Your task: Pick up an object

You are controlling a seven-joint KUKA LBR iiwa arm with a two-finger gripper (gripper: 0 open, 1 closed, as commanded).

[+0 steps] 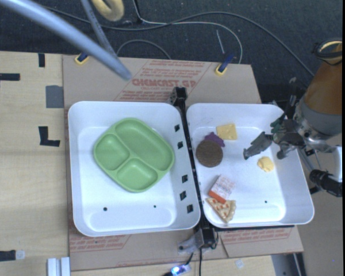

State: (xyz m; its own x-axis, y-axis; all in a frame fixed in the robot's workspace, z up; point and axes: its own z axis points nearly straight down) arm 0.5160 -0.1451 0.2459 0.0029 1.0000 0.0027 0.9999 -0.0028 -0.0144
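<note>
Gripper of the grey arm hangs over the right bin, near its right wall, with two dark fingers spread apart and nothing between them. One finger stretches toward the left, the other is closer to the wrist. Just below the gap lies a small yellow piece, a little rounded, its long axis running from upper left to lower right; it is not touched by the fingers. Further left are a yellow cheese wedge, a purple item and a brown round cookie touching each other. Near the front wall lie a red and white packet and a pizza slice, its tip pointing to lower right. Left bin bears a green divided plate, tilted diagonally.
</note>
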